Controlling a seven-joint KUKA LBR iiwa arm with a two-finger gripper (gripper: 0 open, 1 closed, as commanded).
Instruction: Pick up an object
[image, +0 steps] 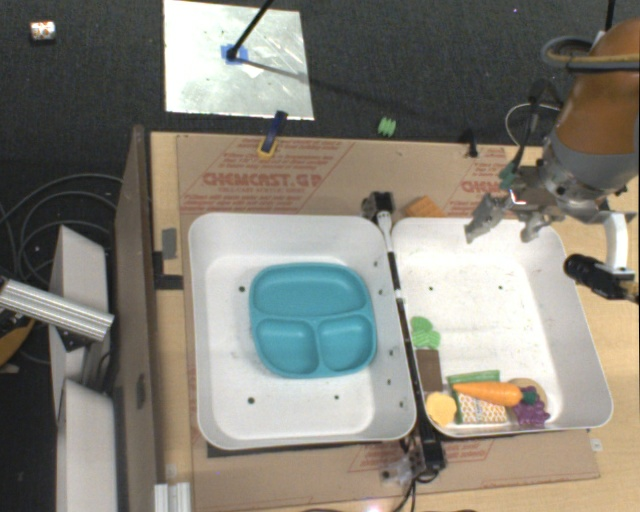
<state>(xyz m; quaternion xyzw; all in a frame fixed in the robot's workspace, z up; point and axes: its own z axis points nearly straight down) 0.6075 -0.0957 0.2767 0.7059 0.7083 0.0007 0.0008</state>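
Nearest the camera, along the lower wall of the right bin (580, 330), lies a cluster of toy foods: a yellow piece (441, 407) at the left, an orange carrot (490, 392) lying lengthwise above a pale patterned block (482, 411), a thin green strip (473, 377) just above the carrot, and a purple grape bunch (533, 410) at the right end. All are touching or just beside one another, crowded into the bin's near corner, which would leave little room for fingers to close around any single piece. A little farther up, by the divider between the bins, sits a small green item (423, 331) with a brown piece (430, 366) just below it; standing apart from the cluster, the green item looks the easier candidate. The left bin (215, 300) holds a teal three-compartment plate (312, 318), set flat near its middle. Farther back, over the right bin's far edge, the gripper (505, 222) hangs with its two fingers spread apart and nothing between them, well apart from every toy, so the pick is judged not yet begun. Beyond the bins, an orange block (424, 207) rests on the cardboard sheet (260, 180), with a shiny plate (238, 58) on the dark floor behind.
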